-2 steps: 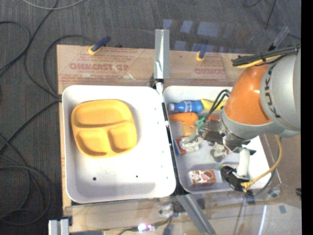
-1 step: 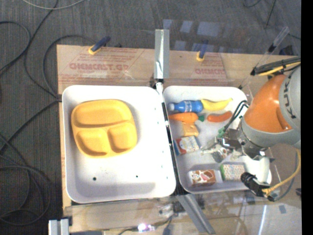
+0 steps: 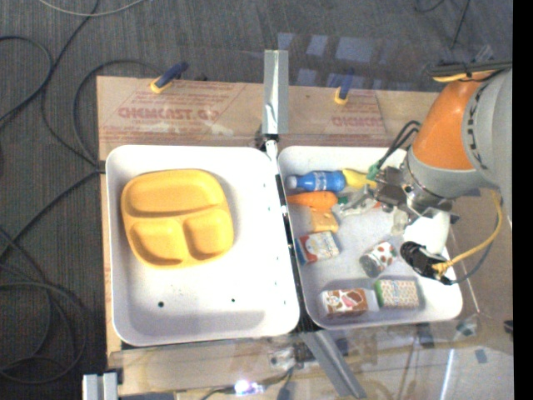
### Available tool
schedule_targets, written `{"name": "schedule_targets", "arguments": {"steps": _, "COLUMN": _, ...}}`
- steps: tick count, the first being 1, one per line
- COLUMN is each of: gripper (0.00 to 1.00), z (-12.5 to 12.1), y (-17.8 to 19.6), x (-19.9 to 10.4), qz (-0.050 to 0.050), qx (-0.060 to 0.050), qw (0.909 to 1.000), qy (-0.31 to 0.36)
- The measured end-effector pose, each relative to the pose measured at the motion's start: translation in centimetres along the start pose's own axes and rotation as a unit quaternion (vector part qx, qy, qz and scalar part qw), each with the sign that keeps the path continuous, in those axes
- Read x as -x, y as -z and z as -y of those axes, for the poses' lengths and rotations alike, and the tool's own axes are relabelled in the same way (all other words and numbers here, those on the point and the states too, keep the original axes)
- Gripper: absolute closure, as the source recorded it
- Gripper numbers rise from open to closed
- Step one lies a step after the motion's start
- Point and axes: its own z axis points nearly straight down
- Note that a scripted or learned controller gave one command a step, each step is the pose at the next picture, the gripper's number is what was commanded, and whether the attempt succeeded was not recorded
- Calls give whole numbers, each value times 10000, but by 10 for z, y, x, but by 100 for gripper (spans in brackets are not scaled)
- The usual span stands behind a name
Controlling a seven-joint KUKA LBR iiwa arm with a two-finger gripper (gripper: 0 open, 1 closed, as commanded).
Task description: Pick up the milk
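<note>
While pincer (image 3: 385, 192) hovers near far rim, milk (image 3: 319, 246) lies mid-bin, clear around.

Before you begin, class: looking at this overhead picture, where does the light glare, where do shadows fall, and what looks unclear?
In the camera view, the left bin shows a soft grey shadow along its lower inside wall; the yellow tray has mild sheen; the clear panel at the bench's front edge reflects light; the small packages in the right bin are too blurred to read.

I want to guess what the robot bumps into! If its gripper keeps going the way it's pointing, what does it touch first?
Probably the blue bottle. The gripper seems to point left across the right bin, with the bottle's yellow end nearest. Its height is unclear, so it might pass above.
</note>
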Motion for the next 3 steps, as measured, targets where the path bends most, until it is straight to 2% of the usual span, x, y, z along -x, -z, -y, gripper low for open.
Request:
{"name": "schedule_targets", "arguments": {"steps": 1, "gripper": 0, "z": -15, "y": -8, "x": 17, "qz": -2, "qx": -9, "qw": 9913, "qy": -1319}}
{"name": "schedule_targets", "arguments": {"steps": 2, "gripper": 0, "z": 46, "y": -70, "x": 9, "qz": -12, "qx": -18, "qw": 9824, "qy": -1869}}
{"name": "schedule_targets", "arguments": {"steps": 3, "gripper": 0, "z": 5, "y": -35, "x": 47, "qz": 8, "qx": -5, "qw": 9508, "qy": -3099}}
